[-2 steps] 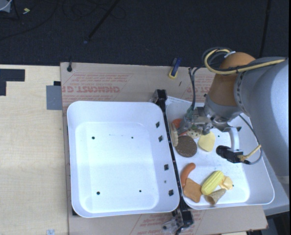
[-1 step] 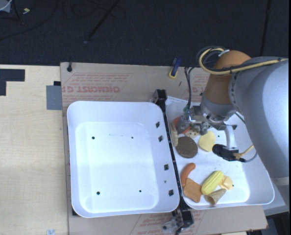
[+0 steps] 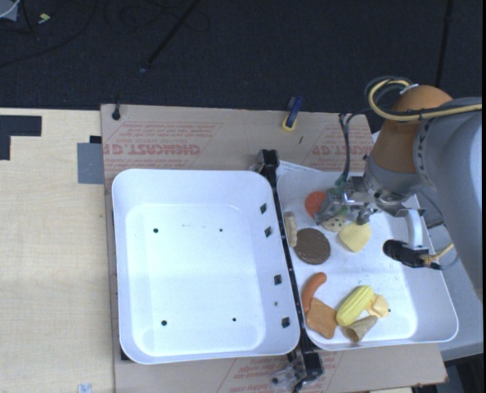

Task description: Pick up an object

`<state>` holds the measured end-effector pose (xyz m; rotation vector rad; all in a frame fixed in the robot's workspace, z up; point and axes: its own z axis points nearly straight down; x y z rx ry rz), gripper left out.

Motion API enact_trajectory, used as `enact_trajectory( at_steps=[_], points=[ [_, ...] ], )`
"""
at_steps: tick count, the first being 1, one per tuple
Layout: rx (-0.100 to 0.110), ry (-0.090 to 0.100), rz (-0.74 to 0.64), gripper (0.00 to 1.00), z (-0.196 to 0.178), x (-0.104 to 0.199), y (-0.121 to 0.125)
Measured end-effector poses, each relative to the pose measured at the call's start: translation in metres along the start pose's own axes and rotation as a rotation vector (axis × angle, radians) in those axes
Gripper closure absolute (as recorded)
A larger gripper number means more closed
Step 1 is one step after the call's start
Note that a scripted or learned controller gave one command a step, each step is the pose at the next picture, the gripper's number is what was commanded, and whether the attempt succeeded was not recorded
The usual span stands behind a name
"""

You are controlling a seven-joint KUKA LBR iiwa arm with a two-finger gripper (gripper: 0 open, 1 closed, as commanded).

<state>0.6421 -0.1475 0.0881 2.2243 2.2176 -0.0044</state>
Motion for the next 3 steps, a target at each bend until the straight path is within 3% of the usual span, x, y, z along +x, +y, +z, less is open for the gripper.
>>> enact_trajectory(
  at_steps=[1,2,3],
  points=[
    [-0.001,0.001,-0.003,0.0,0.0,-0.034,0.002],
    [-0.004,0.001,-0.007,1.0,-0.013,-0.033,0.004],
    [-0.004,0.004,-0.006,1.0,-0.088,0.011,-0.017]
  ],
)
